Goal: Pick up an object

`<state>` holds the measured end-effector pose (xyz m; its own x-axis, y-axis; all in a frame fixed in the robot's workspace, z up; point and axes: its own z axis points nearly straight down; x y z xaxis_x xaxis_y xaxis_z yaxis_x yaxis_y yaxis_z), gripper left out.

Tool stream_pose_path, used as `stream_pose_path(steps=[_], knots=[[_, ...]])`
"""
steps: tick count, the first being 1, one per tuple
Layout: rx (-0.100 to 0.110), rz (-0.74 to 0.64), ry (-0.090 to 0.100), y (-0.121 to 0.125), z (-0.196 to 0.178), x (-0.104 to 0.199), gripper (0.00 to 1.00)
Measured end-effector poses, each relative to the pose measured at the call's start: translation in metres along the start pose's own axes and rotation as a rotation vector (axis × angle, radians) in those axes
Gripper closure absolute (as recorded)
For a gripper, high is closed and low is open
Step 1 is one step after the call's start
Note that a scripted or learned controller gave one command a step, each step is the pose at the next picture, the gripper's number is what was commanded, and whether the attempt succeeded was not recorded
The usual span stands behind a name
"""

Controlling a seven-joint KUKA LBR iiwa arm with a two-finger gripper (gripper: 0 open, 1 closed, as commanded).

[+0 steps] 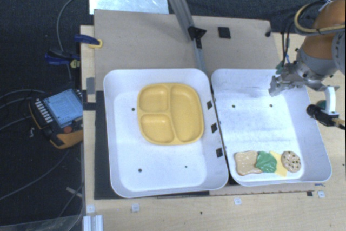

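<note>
Overhead, the claw (275, 85) is seen at the right bin's (254, 121) far edge; its state cannot be told. Toy foods are grouped at that bin's near edge: toast (246, 162), green leaf (265, 161), cookie (291, 160). A yellow divided plate (170, 113) is held by the left bin (121, 159).

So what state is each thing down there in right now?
Yellow divided plate: flat in the left bin, compartments bare.
Toast slice, green leaf, cheese piece, cookie: lying in a row along the right bin's near edge.
End effector: above the right bin's far corner, holding nothing visible.
</note>
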<state>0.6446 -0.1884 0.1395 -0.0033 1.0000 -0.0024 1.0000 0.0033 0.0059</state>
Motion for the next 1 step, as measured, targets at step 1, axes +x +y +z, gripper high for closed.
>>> stream_pose_path(steps=[1], knots=[[-0.002,-0.001,0.000,-0.0009,-0.0652,-0.0010,1.00]])
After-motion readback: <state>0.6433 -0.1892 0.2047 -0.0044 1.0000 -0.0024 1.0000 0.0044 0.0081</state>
